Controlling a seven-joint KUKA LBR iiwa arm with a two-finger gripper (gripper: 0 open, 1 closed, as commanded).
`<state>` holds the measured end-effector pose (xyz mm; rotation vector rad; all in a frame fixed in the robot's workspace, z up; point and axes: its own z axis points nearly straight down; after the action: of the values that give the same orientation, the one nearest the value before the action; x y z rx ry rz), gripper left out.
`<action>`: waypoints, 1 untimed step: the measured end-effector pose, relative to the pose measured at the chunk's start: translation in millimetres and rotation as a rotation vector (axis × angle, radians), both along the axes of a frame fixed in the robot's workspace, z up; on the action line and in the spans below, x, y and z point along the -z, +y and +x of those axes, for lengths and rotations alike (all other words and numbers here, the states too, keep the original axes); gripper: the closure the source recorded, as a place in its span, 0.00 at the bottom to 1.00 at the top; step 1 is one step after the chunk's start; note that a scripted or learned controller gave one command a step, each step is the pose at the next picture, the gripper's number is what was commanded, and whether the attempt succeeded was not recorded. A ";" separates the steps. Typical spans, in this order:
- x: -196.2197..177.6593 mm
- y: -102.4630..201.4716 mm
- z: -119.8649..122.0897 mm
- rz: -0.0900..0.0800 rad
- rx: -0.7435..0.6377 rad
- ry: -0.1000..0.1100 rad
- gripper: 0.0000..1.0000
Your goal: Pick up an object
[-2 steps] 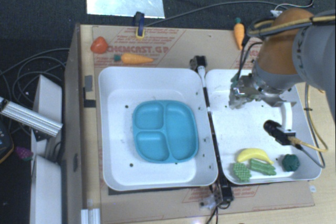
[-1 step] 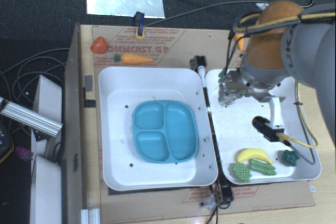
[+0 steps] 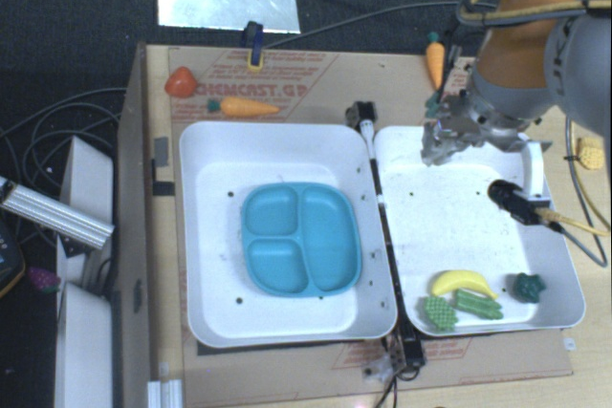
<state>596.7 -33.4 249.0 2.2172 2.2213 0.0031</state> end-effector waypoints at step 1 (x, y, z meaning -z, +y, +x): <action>65.7 24.6 62.2 0.001 -0.003 0.004 1.00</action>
<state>658.9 -8.8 183.3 2.2160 2.2276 -0.0009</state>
